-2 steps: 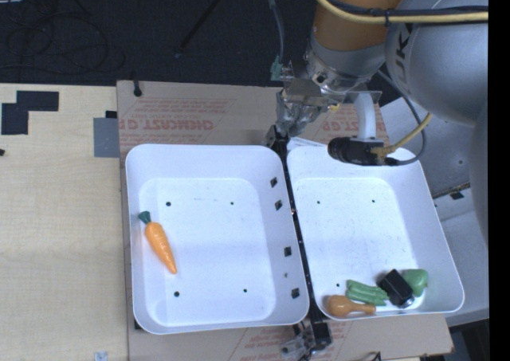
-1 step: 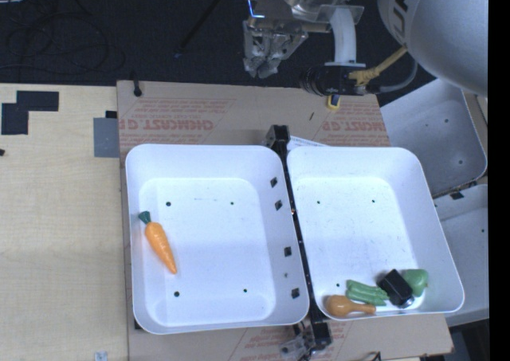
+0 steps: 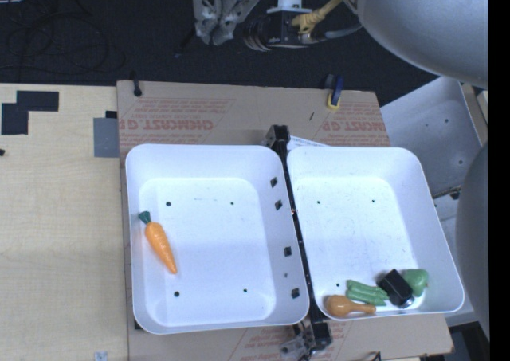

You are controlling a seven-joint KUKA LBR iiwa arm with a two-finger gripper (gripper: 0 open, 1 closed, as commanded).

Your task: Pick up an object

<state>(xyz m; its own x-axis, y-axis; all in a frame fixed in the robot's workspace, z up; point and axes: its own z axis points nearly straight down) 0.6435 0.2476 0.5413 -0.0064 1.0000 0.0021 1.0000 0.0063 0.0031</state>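
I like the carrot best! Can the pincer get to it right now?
Probably yes. The carrot lies alone in the left bin with nothing on top, while the pincer hangs high beyond the bins.

The grey arm (image 3: pixel 422 9) reached in from the upper right, its wrist held level. Its grey two-finger gripper (image 3: pixel 219 21) hung high beyond the bench, fingers pointing down.

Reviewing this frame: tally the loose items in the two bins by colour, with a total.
Orange: 2, the carrot in the left bin and a pear-shaped piece in the right bin.
Green: 2, a long piece and a rounded piece, both in the right bin.
Black: 1, a block in the right bin.
Total: 5
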